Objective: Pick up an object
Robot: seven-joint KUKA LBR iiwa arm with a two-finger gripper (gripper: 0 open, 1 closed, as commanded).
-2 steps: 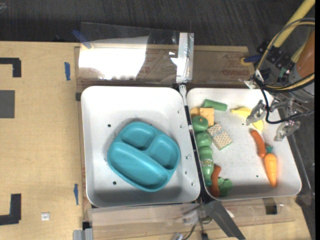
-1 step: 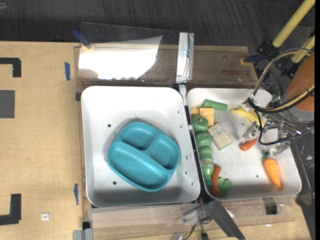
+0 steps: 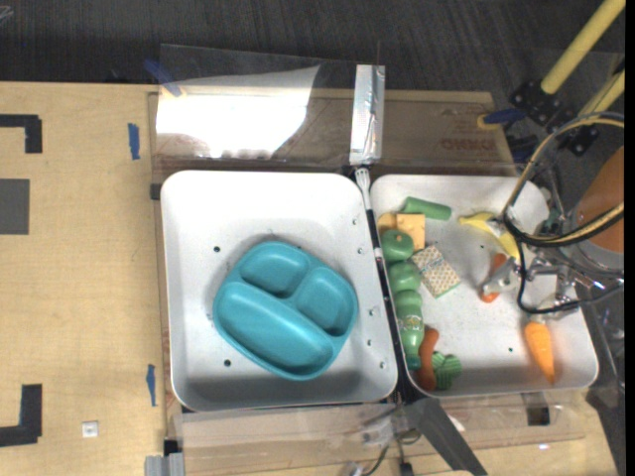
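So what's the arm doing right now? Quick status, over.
Gripper low in right bin, grip unclear. Carrot just below it, banana above. Teal tray alone in left bin.

Arm [image 3: 605, 201] at right edge of frame: orange band, rounded, grey metal below it. Black and yellow cables [image 3: 556, 181] loop across it in wide arcs. End effector [image 3: 544, 284] small, dark metal, thin silvery fingers, black cable curling beneath. Detail blurred.
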